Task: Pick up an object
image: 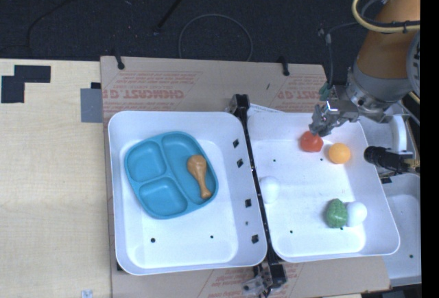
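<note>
Camera view: fixed, high, slanted down on the tabletop (48, 173) and its two white bins.
Arm: enters from the upper right of the frame, orange band above a grey wrist.
Gripper (321, 126): low over the upper part of the right bin (374, 238), tip just above the red object; whether it is wide or narrow I cannot tell, as the tip is small and dark against the wrist.
Red object (311, 143): small, rounded, tomato-like, lying in the upper middle of the right bin, right under the gripper; nothing shows it held or lifted.
Orange ball (339, 153): just right of the red object, apart from it.
Green object (335, 213): lower right of the right bin, touching a white ball (357, 213).
Second white ball (269, 188): at the right bin's left wall.
Left bin (171, 255): holds a blue divided tray (147, 163) with a toy drumstick (199, 175) in its right compartment.
Handling, as a judgement: the red object looks like light toy food, smooth and rounded, so it may roll or squirt out. Best taken across its widest middle from straight above, keeping clear of the orange ball.
</note>
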Available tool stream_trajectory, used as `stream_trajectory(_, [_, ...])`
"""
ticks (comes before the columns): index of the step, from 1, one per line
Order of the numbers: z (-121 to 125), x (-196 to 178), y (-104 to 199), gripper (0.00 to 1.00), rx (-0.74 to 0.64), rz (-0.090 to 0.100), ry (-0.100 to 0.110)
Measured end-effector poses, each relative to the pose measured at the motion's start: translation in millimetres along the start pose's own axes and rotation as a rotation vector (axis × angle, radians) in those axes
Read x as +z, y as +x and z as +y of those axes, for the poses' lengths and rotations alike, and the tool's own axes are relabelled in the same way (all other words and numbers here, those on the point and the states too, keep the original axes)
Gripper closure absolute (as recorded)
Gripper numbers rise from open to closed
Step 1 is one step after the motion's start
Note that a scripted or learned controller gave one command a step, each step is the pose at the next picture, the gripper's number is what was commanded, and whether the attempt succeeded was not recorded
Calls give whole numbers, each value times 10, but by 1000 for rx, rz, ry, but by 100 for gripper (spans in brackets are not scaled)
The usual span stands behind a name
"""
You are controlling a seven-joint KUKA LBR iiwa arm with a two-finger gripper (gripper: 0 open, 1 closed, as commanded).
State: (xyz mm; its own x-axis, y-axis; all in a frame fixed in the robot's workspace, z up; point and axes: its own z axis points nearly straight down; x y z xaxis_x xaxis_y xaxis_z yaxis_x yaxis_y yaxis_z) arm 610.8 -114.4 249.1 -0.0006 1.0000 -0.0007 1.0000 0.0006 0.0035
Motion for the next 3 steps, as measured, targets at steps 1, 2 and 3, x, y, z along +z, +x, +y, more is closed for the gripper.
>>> stream_trajectory(1, [89, 116, 564, 100, -3, 3, 7])
stream_trajectory(2, [95, 37, 1083, 100, -4, 3, 5])
stream_trajectory(3, [156, 129, 1698, 100, -4, 3, 6])
